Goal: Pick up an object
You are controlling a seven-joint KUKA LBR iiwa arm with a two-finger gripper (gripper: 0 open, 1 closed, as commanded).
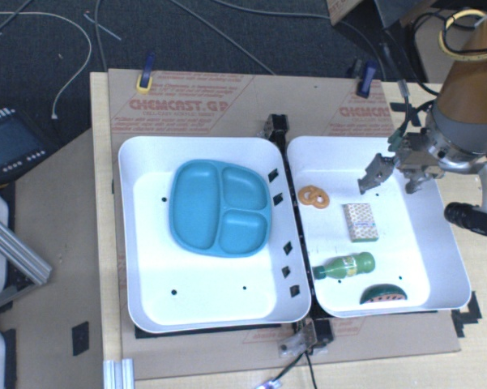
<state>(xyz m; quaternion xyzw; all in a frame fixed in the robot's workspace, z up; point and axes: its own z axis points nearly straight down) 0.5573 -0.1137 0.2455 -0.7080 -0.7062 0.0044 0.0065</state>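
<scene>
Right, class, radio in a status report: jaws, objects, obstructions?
Gripper open, holding nothing, above right bin. Pretzel, box, green bottle, watermelon slice untouched. Nothing obstructing.

We take this for a robotics lab: two white bins (pixel 138 217) sit on a cardboard sheet (pixel 186 96) clamped to a bench, loose cables (pixel 57 23) trail over dark carpet beyond the bins, and aluminium framing (pixel 12 245) stands left of them.

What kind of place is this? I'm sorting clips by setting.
Most likely a robotics lab bench: a grey arm's gripper hangs over two white bins on a clamped cardboard sheet, with loose cables on the dark floor and toy food such as a green bottle.
</scene>
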